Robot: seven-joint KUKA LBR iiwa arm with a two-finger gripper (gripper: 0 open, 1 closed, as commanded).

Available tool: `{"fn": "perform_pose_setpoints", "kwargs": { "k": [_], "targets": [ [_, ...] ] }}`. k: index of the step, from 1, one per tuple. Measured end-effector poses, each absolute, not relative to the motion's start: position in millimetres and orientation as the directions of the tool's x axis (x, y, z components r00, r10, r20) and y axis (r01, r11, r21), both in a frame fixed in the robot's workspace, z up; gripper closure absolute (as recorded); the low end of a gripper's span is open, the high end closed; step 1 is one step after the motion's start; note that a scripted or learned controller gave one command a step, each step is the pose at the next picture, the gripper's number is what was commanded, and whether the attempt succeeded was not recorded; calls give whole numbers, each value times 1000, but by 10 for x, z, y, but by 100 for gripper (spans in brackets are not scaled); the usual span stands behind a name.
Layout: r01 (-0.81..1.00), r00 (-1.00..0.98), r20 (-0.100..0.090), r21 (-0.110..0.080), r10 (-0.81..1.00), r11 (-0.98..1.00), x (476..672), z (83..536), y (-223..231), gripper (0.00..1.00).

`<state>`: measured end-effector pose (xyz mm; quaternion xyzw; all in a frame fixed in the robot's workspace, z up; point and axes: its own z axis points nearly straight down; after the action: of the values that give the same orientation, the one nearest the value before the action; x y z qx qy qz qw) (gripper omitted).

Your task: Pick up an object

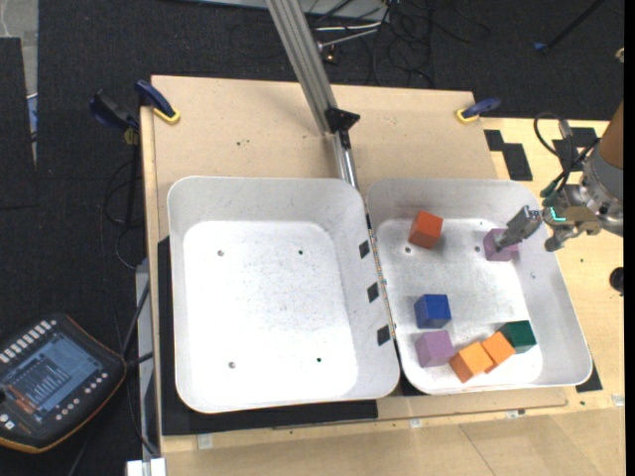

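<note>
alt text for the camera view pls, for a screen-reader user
The gripper sits low over a purple block near the right bin's far right wall. That bin also holds two orange blocks, a blue, a green and another purple block; the left bin lies alongside.

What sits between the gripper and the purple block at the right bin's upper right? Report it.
Nothing visible does. The gripper is right at the purple block, its tip over the block's upper right edge. The nearest other thing, the orange block, lies apart on the block's far side from the gripper.
</note>
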<state>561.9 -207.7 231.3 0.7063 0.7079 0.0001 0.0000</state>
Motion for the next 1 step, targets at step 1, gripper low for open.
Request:
{"fn": "perform_pose_setpoints", "kwargs": {
  "k": [1],
  "targets": [
    [1000, 1, 1, -4, 1000, -1, 5558, 1866, -2080, 0]
  ]
}}
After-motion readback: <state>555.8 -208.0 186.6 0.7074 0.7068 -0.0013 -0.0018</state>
